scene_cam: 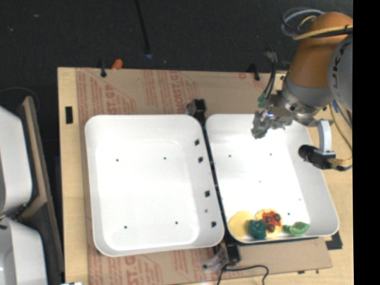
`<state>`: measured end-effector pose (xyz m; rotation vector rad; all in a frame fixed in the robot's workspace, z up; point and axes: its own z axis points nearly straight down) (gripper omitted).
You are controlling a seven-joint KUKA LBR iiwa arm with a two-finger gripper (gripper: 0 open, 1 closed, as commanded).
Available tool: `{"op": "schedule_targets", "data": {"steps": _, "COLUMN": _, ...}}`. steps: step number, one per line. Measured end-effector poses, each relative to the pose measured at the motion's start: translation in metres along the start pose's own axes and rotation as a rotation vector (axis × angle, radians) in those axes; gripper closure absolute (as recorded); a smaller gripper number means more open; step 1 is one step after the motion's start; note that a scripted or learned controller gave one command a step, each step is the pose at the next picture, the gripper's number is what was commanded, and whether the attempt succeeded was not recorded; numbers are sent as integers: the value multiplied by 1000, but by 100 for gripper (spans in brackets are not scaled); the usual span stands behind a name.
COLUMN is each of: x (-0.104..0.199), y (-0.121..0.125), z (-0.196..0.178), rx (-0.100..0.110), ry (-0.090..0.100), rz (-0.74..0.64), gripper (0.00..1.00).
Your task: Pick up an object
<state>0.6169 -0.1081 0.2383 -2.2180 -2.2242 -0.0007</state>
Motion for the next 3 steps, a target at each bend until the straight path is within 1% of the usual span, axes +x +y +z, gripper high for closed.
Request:
{"op": "schedule_targets", "data": {"steps": 2, "x": 96, "y": 18, "z": 10, "rx": 0, "ry": -1, "rz": 0, "gripper": 100}}
{"op": "schedule_targets", "data": {"steps": 3, "x": 152, "y": 20, "z": -5, "rx": -2, "ry": 1, "rz": -1, "gripper": 100}}
